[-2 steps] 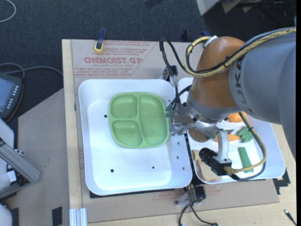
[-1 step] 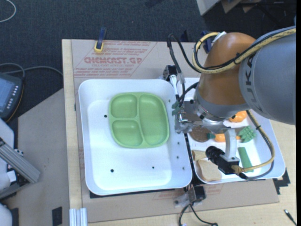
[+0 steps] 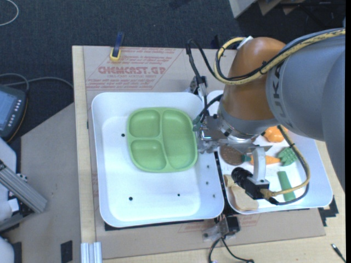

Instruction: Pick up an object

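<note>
The arm (image 3: 258, 86) is hanging over the right bin (image 3: 321, 188) and hiding its gripper, so its state is anyone's guess, with a carrot (image 3: 270, 160) lying just beside the wrist and the green tray (image 3: 162, 139) sitting off to its left.

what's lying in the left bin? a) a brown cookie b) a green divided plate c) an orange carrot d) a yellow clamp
b: the green divided plate, with three compartments, lies flat in the left bin, while the small toy foods sit over in the right bin.
</note>
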`<state>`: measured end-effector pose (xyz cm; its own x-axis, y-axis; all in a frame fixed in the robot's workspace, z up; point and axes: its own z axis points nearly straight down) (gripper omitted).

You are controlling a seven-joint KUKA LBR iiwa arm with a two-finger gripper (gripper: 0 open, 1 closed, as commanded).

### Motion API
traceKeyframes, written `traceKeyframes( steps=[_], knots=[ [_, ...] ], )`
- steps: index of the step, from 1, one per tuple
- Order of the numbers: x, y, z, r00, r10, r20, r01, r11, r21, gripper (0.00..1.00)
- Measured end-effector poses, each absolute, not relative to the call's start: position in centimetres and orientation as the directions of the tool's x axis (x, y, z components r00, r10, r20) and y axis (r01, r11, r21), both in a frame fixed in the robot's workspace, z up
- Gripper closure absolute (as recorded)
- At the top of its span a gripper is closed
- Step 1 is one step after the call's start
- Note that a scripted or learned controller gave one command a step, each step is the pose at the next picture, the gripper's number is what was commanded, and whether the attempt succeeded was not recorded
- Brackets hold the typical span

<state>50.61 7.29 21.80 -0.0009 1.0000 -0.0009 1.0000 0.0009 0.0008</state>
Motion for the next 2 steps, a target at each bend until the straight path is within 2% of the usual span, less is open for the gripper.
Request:
traceKeyframes(
  steps=[1,2],
  knots=[
    [49.9,6.6,23.5,0.000,1.000,0.000,1.000,0.000,0.003,1.00],
    [49.1,6.4,21.9,0.001,1.000,0.000,1.000,-0.001,-0.005,1.00]
  ],
)
